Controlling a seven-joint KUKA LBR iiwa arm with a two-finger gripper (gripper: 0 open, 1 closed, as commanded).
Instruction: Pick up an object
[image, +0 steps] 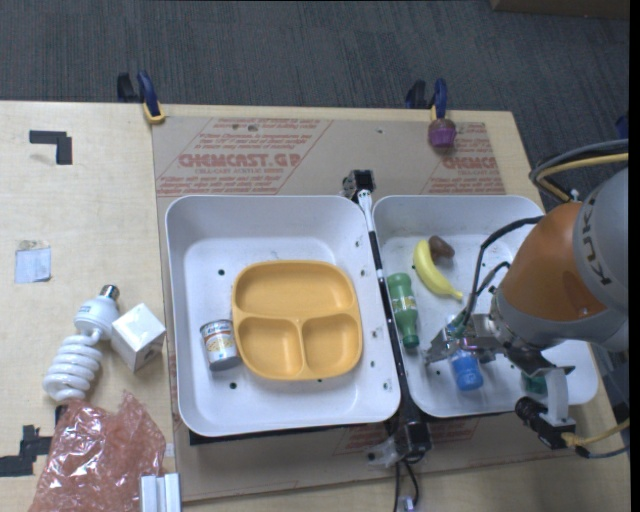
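A wooden bench (90, 230) seen from above holds two shallow white bins side by side. The left bin (190, 300) contains a yellow divided plate (297, 318) with three compartments, and a small tin can (218, 345) standing just beside the plate's left edge.

The grey robot arm (590, 250), with its orange band (555, 270), reaches in from the right and bends down over the right bin (400, 220), covering much of that bin's right half. Its gripper (455, 350) sits low at the bin's near middle, above a small blue object (466, 372). The object lies directly under or touching the gripper tip. Whether the fingers are open or closed cannot be told, nor the blue object's shape or long axis.

A green bottle (403, 308) lies along the right bin's left wall, cap toward the viewer. A banana (434, 272) lies beside it, running diagonally, with a dark brown item (441, 246) at its far end.

Outside the bins, on the left, lie a white spiral light bulb (80, 350), a white cube (138, 336), and crumpled pink plastic (95, 460).
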